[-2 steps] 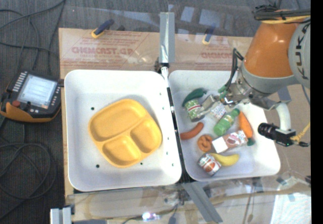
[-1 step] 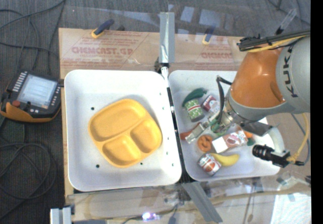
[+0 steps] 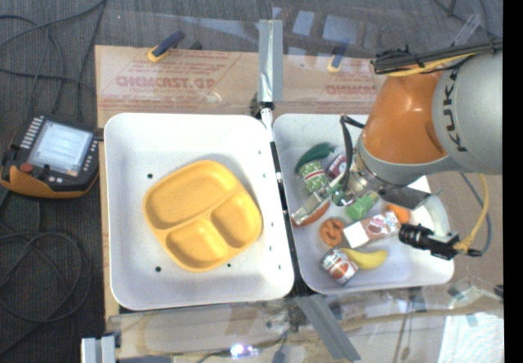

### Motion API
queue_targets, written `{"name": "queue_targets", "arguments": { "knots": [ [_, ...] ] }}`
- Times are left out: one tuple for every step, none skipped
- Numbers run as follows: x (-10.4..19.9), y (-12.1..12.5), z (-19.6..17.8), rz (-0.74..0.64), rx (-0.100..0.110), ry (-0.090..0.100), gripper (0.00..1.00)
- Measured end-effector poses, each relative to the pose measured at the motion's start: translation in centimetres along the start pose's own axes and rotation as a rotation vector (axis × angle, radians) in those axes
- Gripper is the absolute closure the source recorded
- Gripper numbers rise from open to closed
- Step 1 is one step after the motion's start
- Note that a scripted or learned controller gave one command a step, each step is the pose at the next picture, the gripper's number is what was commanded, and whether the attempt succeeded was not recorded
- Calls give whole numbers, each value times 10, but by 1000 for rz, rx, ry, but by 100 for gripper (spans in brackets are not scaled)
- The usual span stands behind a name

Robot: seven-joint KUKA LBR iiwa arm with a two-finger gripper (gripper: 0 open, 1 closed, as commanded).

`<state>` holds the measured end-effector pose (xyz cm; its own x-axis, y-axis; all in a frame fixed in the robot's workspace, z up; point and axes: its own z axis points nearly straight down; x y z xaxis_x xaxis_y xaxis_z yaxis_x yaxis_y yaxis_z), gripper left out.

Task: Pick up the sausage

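The sausage is a short red-brown piece lying at a slant near the left wall of the right bin, just above an orange ring-shaped toy. My gripper hangs low over the bin's middle, under the grey and orange wrist. It is a little to the right of and above the sausage, among the packed items. Nothing shows as lifted from the bin.
Around the sausage lie a green pepper, a green can, a green piece, a red-and-white packet, a banana and a small tin. The left bin holds a yellow divided tray.
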<state>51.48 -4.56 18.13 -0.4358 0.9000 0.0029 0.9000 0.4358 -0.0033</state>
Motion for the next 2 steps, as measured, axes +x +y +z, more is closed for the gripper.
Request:
{"name": "queue_targets", "arguments": {
  "knots": [
    [-6,43,-33,-65,-1,-1,0],
    [6,-25,0,-141,1,0,0]
  ]
}}
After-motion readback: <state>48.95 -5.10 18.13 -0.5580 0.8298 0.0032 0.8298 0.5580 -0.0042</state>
